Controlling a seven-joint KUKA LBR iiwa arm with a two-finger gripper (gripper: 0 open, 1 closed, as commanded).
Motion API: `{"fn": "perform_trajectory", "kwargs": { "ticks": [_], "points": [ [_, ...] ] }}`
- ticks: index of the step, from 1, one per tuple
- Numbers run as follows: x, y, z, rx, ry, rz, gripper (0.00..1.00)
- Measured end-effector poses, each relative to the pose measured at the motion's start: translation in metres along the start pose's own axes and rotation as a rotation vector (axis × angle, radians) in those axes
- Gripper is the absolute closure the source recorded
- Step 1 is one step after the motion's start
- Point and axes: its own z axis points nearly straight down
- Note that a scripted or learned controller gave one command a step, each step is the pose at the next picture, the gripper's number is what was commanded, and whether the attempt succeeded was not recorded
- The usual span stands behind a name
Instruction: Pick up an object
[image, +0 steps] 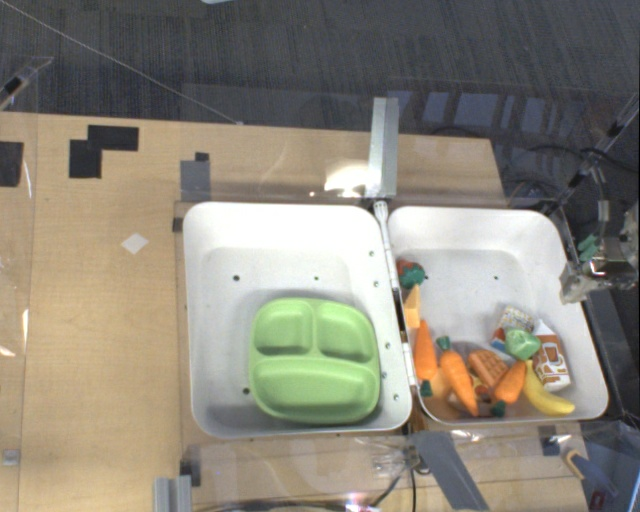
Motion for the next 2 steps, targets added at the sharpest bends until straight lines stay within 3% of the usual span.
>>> {"fn": "perform_trajectory", "kwargs": {
  "ticks": [1, 2],
  "points": [
    [0.072, 0.033, -0.085, -0.003, -0.001, -0.004, 0.00],
    [0.047, 0.006, 0.066, 0.002, 0.000, 0.046, 0.00]
  ]
}}
